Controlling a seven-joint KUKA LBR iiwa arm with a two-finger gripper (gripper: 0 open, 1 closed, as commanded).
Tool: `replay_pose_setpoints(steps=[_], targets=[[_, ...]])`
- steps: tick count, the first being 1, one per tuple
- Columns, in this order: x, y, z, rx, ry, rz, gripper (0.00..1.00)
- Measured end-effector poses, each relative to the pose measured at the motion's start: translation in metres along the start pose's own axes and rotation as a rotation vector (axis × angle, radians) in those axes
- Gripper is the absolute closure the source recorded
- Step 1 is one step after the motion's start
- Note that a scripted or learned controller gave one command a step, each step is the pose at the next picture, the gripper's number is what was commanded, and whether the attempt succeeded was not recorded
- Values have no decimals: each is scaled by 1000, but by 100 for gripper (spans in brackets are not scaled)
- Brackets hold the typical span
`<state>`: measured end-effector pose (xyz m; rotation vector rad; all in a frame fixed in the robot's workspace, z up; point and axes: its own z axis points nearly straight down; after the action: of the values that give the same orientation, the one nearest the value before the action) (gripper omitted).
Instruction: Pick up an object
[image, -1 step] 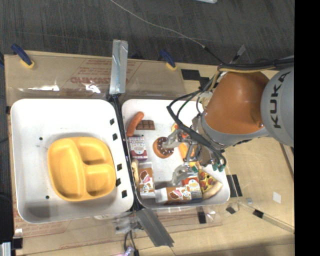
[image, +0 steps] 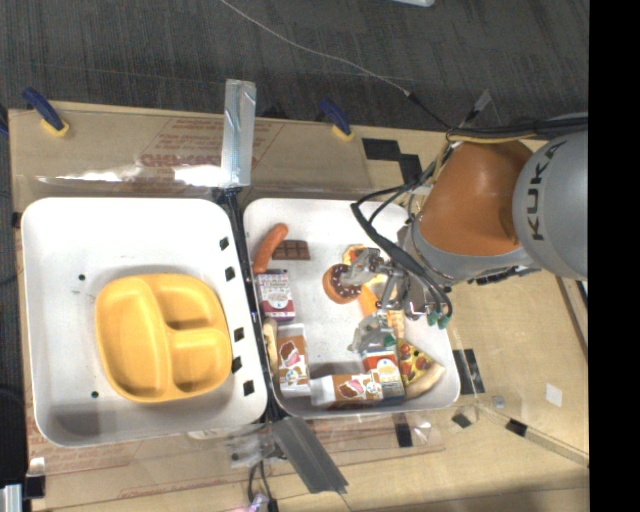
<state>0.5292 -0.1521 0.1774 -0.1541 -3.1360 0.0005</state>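
Two white bins sit side by side: the left bin (image: 40, 300) holds one yellow divided tray (image: 160, 335), the right bin (image: 320, 212) a clutter of toy food — one sausage (image: 270, 246), one chocolate bar (image: 292, 250), one donut (image: 343, 283), one pizza slice (image: 420, 366) and several small cartons (image: 276, 293) (their count is hard to tell). From the right the arm (image: 500, 205) bends down over this bin, its gripper (image: 385, 300) low among the items beside the donut — I cannot tell how its jaws stand.

Arm over the right bin of toy food

The gripper (image: 372, 312) hung low in the right bin (image: 320, 215), beside a doughnut (image: 341, 283) and above a pizza slice (image: 420, 366); a yellow divided tray (image: 163, 335) lay in the left bin (image: 60, 230); a sausage (image: 270, 246) lay near the divider.
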Motion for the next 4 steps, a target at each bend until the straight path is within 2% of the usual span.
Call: replay_pose_setpoints(steps=[1, 2, 3, 4], targets=[[-35, -28, 82, 1, -10, 35, 0], [-33, -26, 83, 1, -5, 33, 0], [-36, -24, 72, 2, -11, 25, 100], [-35, -24, 72, 2, -10, 24, 0]])
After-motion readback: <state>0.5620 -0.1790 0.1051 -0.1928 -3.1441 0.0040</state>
